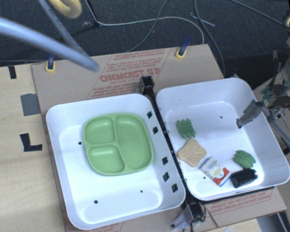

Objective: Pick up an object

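Observation:
The right bin (pixel 207 94) holds several small items. A green ridged piece (pixel 185 128) lies near its left wall, with a tan slice of toast (pixel 191 153) below it. A white and red packet (pixel 215 171), a green leafy piece (pixel 244 158) and a black object (pixel 243 177) lie toward the front right corner. My gripper (pixel 248 115) hangs over the bin's right rim, above and apart from all of them, with nothing seen in it.
The left bin (pixel 68 169) holds a green divided plate (pixel 118 143). A black divider with clips (pixel 162 137) runs between the bins. Cables (pixel 171 12) lie on the dark surface behind, and a grey pole (pixel 26 33) crosses the top left.

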`<state>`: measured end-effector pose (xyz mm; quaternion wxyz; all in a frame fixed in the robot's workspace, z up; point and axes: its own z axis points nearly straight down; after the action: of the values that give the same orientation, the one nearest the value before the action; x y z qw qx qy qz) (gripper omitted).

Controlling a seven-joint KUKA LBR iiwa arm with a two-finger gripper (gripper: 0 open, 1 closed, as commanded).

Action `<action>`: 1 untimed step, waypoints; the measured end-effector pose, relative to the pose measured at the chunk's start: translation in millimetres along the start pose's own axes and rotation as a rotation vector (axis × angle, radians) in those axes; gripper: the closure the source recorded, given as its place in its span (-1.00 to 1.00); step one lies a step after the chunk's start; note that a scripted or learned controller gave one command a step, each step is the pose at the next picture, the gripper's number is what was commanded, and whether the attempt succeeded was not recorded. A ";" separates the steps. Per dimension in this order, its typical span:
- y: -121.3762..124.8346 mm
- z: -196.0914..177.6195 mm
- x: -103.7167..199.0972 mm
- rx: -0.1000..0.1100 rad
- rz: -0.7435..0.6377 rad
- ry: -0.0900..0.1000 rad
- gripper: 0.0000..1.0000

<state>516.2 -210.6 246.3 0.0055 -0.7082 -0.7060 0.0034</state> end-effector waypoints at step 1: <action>2.4 -6.5 0.4 -0.012 -0.004 -0.003 -1.00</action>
<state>518.7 -210.2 252.7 0.0002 -0.7068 -0.7074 0.0005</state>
